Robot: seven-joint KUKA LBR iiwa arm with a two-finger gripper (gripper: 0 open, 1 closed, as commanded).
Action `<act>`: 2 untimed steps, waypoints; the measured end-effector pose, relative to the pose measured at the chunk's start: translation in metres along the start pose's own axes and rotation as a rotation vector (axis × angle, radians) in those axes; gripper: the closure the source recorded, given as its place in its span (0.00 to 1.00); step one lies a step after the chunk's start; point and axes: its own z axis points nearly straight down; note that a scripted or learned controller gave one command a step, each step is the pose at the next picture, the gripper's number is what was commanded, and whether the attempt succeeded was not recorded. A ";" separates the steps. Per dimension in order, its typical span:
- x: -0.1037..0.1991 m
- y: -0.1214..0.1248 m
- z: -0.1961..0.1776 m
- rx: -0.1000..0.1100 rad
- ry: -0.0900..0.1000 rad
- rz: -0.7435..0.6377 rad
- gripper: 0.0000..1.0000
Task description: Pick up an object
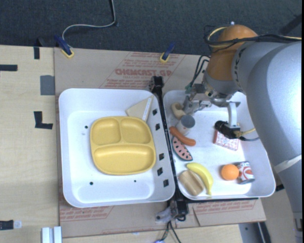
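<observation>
Crowding tool [185, 110]: sausage [183, 136], melon slice [181, 148], banana [202, 175].

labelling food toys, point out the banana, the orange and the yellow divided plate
banana [202, 174], camera view, middle of its curved body
orange [229, 172], camera view, centre of the fruit
yellow divided plate [122, 158], camera view, floor of its large lower compartment
</observation>
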 end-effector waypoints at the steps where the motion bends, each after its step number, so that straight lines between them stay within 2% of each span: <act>1: -0.003 -0.001 0.001 0.003 -0.005 0.001 0.00; 2: -0.005 -0.003 0.011 0.010 -0.009 0.000 0.00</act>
